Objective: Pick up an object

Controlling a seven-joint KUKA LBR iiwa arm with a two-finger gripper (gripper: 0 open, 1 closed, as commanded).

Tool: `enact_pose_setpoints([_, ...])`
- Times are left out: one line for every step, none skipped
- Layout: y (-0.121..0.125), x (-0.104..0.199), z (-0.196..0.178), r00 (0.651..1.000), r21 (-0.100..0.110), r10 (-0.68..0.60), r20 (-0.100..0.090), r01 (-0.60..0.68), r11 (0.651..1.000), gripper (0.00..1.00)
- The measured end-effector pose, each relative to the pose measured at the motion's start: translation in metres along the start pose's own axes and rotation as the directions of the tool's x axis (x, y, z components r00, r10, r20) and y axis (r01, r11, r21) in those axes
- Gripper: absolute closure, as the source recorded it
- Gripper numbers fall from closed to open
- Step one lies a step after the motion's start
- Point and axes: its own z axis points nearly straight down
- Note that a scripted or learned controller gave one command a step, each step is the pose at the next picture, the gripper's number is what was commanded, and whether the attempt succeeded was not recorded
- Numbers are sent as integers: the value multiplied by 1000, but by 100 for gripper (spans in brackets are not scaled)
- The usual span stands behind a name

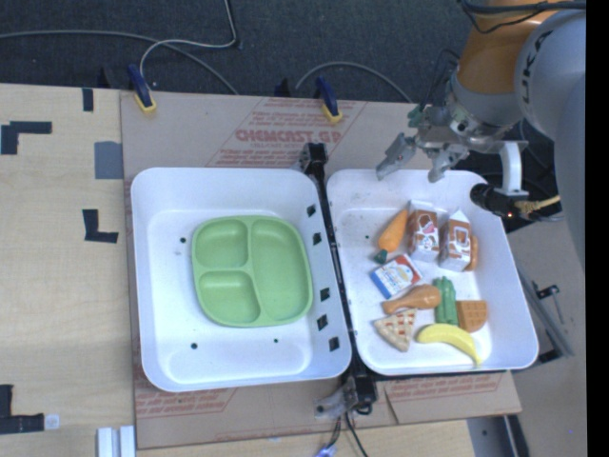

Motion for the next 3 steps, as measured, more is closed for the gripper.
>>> enact_pose_setpoints([-6, 8, 150, 1000, -2, 0, -1, 0, 1000, 0])
enact_pose_setpoints([-47, -29, 149, 1000, -4, 0, -1, 0, 1000, 0])
enact_pose_setpoints([-102, -55, 149, 1000, -6, 1, 1, -1, 1000, 0])
